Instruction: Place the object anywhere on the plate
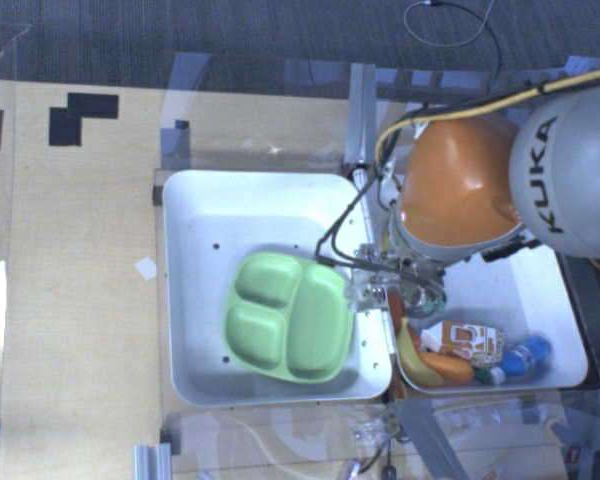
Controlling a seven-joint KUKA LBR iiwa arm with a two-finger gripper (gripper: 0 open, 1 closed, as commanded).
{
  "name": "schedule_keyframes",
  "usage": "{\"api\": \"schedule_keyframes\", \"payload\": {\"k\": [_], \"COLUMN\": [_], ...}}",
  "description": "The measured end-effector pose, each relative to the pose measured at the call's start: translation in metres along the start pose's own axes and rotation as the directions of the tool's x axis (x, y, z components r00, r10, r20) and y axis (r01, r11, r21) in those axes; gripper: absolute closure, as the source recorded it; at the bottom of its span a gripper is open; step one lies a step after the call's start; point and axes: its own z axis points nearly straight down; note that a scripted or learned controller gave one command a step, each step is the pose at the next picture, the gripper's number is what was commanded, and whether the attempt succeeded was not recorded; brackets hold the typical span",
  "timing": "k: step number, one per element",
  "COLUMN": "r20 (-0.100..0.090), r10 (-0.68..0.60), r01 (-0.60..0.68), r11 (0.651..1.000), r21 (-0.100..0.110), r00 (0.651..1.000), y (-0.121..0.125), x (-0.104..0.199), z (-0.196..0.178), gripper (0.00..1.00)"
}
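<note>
A light green plate (288, 316) with three compartments lies in the left white bin (195, 268), toward its front right. My gripper (380, 290) hangs below the orange wrist band (460, 183), over the divider between the two bins and just right of the plate's right rim. Front left in the right bin (565, 308) lie a yellow banana (410, 353), an orange carrot (446, 367), an orange and white carton (472, 340) and a blue bottle (520, 359). I see nothing held in the gripper.
The grey arm (565, 168) covers the back of the right bin. Black cables (342, 230) run from the wrist across the left bin's right edge. Wooden bench (70, 268) extends to the left.
</note>
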Motion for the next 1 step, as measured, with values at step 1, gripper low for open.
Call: {"api": "schedule_keyframes", "payload": {"k": [1], "r20": [0.001], "r10": [-0.289], "r01": [0.289], "r11": [0.957], "r21": [0.0], "r00": [0.957], "y": [-0.0339], "x": [-0.0112], "z": [-0.0004], "gripper": [1.0]}}
